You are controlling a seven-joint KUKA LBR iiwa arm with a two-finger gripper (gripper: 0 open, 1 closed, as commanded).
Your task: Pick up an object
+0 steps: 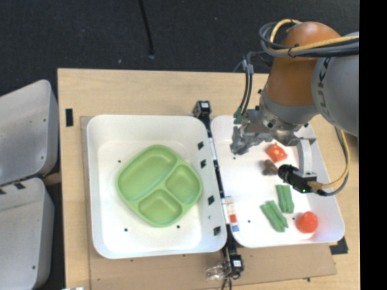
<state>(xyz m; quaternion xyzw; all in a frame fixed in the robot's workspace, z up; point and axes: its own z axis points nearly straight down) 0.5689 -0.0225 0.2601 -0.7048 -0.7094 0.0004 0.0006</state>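
My gripper (241, 144) hangs over the far left part of the right bin (248, 222), low above its white floor. Nothing shows beneath it. A small orange-red piece (276, 153) lies just to its right, with a little brown piece (269, 168) nearer the front. Two green pod-shaped pieces (285, 198) (274, 215) lie in the bin's front half. A red-orange ball (307, 222) rests near the front right corner.
The left bin (103, 138) holds a light green divided plate (159, 185). A ridge with black clips (213, 162) separates the two bins. The arm's orange band and grey body (299, 71) loom over the right bin's far side, with cables trailing to the right.
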